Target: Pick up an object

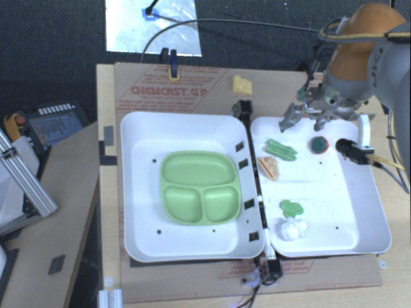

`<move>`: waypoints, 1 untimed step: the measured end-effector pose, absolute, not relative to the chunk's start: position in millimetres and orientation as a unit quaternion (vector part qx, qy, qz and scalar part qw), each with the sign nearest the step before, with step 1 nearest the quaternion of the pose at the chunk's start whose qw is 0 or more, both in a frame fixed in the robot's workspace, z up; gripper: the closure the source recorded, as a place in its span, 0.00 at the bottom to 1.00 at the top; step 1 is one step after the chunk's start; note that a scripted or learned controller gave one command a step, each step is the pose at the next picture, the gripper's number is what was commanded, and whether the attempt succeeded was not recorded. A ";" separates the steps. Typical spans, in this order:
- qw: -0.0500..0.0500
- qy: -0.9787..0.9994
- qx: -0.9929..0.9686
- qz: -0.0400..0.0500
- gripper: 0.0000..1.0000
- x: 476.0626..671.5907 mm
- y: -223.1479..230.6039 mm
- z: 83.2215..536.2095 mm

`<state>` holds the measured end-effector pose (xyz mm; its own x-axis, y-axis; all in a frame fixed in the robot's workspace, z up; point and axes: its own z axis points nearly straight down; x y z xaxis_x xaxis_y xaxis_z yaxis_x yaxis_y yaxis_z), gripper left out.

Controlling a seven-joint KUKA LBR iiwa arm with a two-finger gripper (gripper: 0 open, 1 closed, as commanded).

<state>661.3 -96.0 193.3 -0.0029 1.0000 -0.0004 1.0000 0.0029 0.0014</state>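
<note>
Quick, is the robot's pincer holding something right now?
Pincer: open, holding nothing, up at the far edge of the right bin.

Right bin: ridged green pod (280,149), tan wedge (268,167), round teal-and-red ball (320,145), green-topped white vegetable (291,220), all lying apart.

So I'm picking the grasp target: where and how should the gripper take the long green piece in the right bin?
Grip the long green piece across its narrow middle, coming straight down. It lies flat and slanted, apart from the tan wedge, so both long sides look free; turn the gripper to close across them.
</note>
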 end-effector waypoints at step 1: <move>0.000 0.709 0.705 0.000 0.00 655.9 -87.3 143.9</move>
